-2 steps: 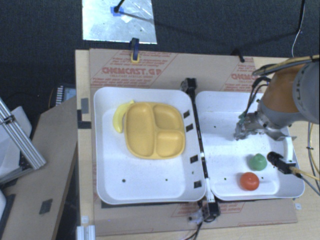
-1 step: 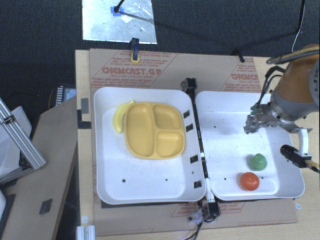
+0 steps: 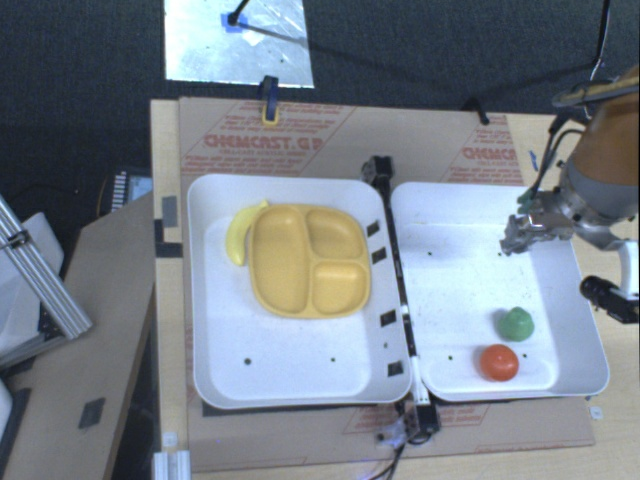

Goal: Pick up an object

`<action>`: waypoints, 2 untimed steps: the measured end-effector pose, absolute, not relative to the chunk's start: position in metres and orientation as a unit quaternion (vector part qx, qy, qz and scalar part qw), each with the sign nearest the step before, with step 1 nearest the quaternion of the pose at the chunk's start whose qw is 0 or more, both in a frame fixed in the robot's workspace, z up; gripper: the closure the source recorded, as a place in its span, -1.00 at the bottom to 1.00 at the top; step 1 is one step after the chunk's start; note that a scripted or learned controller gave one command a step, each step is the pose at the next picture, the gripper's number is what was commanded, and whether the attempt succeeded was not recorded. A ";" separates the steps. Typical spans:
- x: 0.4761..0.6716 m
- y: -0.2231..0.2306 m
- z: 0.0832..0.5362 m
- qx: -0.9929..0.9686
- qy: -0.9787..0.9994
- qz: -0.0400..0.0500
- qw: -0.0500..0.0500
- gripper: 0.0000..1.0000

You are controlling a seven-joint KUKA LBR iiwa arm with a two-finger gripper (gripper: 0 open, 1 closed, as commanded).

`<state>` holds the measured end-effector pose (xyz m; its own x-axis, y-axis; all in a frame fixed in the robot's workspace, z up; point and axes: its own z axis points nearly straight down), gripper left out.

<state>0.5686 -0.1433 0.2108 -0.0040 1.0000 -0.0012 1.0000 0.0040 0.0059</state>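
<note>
- Now the gripper [image 3: 520, 233] hangs over the right bin [image 3: 450, 268] near its far right edge; how its claw stands cannot be told.
- Green object [image 3: 517, 323] and red ball [image 3: 499, 362] sit near that bin's near right corner.
- Yellow divided plate [image 3: 306, 260] lies in the left bin [image 3: 290, 368], banana [image 3: 238, 233] beside it.

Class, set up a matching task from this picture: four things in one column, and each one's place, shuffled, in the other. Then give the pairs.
Things:
1. Yellow tray
2. Banana
3. Green ball
4. Red ball

Places:
A. right bin, nearest its front edge
B. middle of the left bin
C. right bin, just behind the red ball
D. left bin, against the tray's left rim

Pairs: 1-B, 2-D, 3-C, 4-A
</note>
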 end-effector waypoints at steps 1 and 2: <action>0.564 -0.145 0.256 0.706 0.709 0.002 0.003 1.00; 0.565 -0.145 0.285 0.705 0.709 0.001 0.002 1.00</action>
<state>0.5655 -0.1447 0.2854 -0.0049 1.0000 -0.0012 1.0000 0.0049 0.0049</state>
